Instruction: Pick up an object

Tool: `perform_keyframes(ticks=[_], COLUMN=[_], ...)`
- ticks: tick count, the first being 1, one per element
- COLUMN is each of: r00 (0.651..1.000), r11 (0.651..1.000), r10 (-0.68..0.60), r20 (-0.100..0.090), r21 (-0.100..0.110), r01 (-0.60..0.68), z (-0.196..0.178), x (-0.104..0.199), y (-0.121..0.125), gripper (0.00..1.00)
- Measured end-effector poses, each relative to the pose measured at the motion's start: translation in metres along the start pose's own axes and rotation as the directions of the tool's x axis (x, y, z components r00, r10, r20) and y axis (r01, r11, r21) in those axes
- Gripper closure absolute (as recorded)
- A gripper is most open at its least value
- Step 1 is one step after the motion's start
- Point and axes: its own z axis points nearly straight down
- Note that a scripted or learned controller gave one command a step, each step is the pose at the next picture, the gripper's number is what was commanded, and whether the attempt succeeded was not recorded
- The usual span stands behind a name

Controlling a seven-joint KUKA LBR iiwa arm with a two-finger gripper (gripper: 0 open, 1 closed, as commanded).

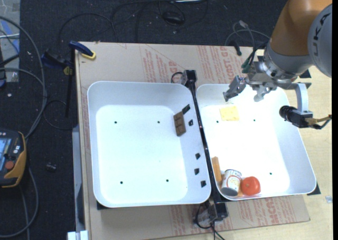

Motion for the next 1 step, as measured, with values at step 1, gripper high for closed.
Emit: perform_keyframes(ticks=[1], r00=[1.0], r11=[1.0], r10=[0.0], r20=[0.0], r21=[0.0], r01=[0.0], z=[0.0047], x=[-0.0159], y=[0.0057], gripper=[0.0])
